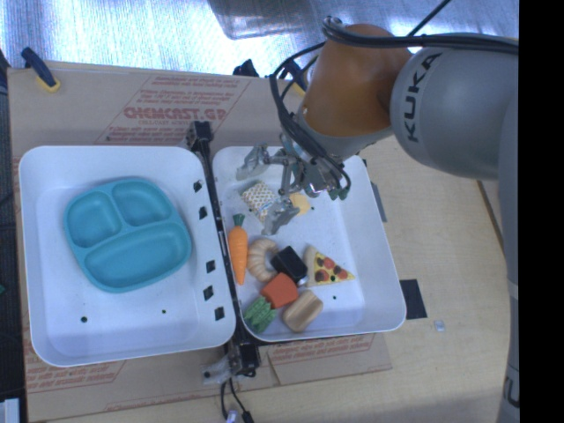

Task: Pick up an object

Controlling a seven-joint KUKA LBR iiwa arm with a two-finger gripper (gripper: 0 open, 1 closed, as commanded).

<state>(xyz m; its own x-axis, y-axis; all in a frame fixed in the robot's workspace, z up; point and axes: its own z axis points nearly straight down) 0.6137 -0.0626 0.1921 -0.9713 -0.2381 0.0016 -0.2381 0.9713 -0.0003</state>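
The right bin [374,236] holds several toy foods. A checkered cracker [257,197] and a small yellow piece [302,204] lie near its back. Further forward are a carrot [238,247], a ring-shaped pastry [261,258], a black block [288,263], a pizza slice [328,270], a red block [280,290], a green piece [259,312] and a bread roll [302,310]. My gripper [268,188] hangs over the back of this bin, open. One finger is behind the cracker and the other in front of it, with nothing held between them.
The left bin [44,307] holds a blue divided plate [129,232]. A black clip strip [210,227] runs along the seam between the bins. The grey arm with its orange band [352,77] covers the right bin's back right corner.
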